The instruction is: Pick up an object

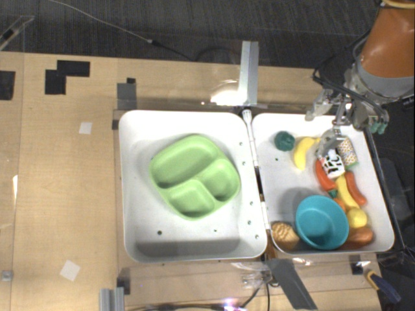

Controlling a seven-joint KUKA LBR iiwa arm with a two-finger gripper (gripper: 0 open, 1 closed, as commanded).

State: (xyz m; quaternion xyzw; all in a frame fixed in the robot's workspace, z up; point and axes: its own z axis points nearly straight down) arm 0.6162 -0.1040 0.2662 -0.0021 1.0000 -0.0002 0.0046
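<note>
Objects to pick: small toy foods lay crowded in the right bin (272,203), at the right of the frame; none had been lifted.
Claw (335,133): hung low over the upper right part of that bin, just above the pile; whether it was released or clenched could not be told, and nothing was seen caught in it.
Nearest items: a yellow banana (303,151) just left of the claw, a black-and-white toy (333,165) directly below it, and a dark green ball (283,140) farther left.
Farther down the bin: an orange-and-yellow cluster (351,192) along the right wall, a teal bowl (321,221) at the lower middle, and a brown bread-like piece (284,234) touching the bowl's left side.
Arm (389,44): grey with an orange band, entered from the upper right corner and pointed down toward the bin.
Left bin (139,238): held a green divided plate (194,175) near its centre, well apart from the claw.
Progress: judged early; the reach looked made, while grasp and lift remained.
</note>
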